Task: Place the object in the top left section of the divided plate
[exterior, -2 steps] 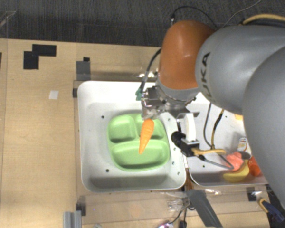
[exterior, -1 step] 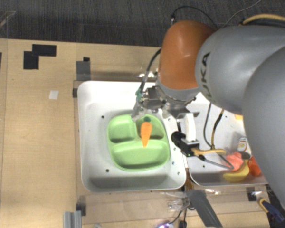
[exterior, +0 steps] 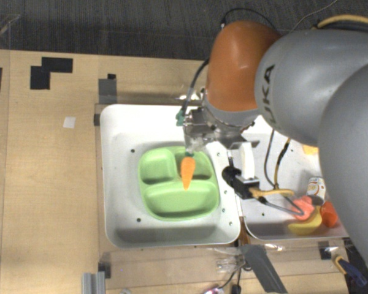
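Note:
A green divided plate (exterior: pixel 172 196) lies in the left white bin (exterior: pixel 119 164). An orange toy carrot (exterior: pixel 187 173) hangs point down over the ridge between the plate's top right section and the large bottom section. My gripper (exterior: pixel 191 150) is directly above it, shut on the carrot's top end. The top left section (exterior: pixel 154 164) holds nothing and lies to the left of the carrot. The arm's orange band and grey body cover the upper right of the view.
The right bin (exterior: pixel 276 225) holds a yellow banana-like toy (exterior: pixel 304 226), a pink piece (exterior: pixel 303 206) and an orange-red item (exterior: pixel 328 214) at its front right. The arm hides much of that bin.

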You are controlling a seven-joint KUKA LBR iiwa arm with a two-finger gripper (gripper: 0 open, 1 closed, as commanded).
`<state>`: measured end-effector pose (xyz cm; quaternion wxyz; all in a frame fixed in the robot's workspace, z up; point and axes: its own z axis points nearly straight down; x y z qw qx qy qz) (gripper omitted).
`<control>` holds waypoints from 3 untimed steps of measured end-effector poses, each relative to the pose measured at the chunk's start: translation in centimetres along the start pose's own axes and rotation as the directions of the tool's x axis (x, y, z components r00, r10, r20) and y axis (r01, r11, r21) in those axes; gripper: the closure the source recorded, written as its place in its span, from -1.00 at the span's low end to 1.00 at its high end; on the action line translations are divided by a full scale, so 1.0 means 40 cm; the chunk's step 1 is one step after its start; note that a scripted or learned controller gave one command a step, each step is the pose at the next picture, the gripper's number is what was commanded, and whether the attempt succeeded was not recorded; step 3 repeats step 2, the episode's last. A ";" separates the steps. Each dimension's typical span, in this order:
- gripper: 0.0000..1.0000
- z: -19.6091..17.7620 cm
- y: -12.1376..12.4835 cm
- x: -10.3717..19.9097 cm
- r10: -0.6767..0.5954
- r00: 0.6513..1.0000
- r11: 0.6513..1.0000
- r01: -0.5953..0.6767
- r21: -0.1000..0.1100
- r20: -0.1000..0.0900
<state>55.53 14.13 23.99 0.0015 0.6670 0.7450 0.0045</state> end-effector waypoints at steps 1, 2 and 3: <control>1.00 0.012 -0.097 -0.022 -0.127 0.992 0.992 0.127 0.006 0.002; 1.00 -0.132 -0.104 0.026 -0.004 1.000 1.000 0.004 0.003 0.002; 1.00 -0.132 -0.104 0.026 -0.004 1.000 1.000 0.004 0.003 0.002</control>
